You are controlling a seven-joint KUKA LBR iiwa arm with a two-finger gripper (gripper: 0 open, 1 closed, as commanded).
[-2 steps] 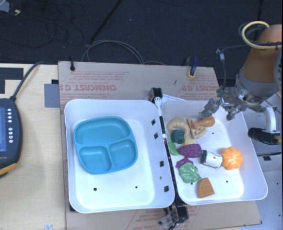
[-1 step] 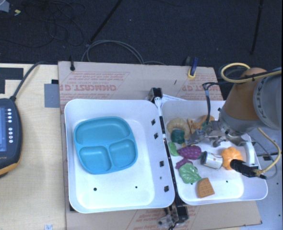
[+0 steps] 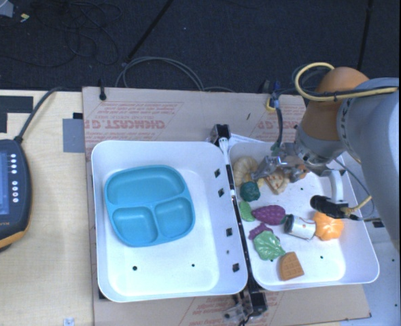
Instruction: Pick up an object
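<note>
Lowest in the right bin (image 3: 363, 267) lies an orange wedge (image 3: 290, 266); above it sit a green leafy toy (image 3: 268, 244) and a purple piece (image 3: 269, 214). Higher, the gripper (image 3: 276, 164) hovers over tan toys (image 3: 276, 180) (finger spread unclear). The left bin (image 3: 105, 263) holds a blue tray (image 3: 149, 204).
</note>
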